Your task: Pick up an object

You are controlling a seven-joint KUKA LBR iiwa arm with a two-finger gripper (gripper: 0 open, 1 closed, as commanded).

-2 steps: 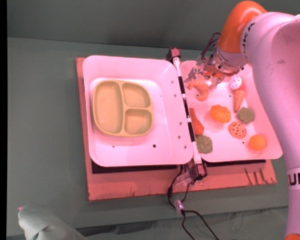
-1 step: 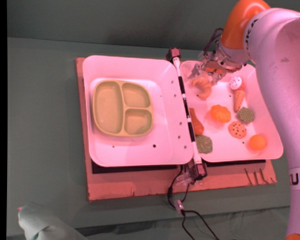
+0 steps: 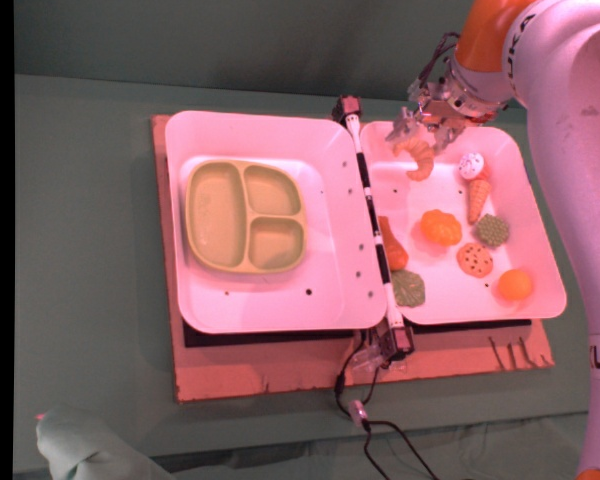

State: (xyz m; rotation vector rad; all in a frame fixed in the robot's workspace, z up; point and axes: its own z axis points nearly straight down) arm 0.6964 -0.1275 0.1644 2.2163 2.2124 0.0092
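over the right bin (image 3: 540, 268), an orange shrimp-shaped toy (image 3: 418, 157) is gripped between the fingers of the gripper (image 3: 420, 136).

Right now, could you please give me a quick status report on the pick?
Tool at the right white bin's far end. Curved orange shrimp-like toy directly beneath it, grasp unconfirmed. Orange cone toy close by.

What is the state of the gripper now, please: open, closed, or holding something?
Gripper: closed on the orange shrimp toy, which hangs between its fingers over the far end of the right bin.
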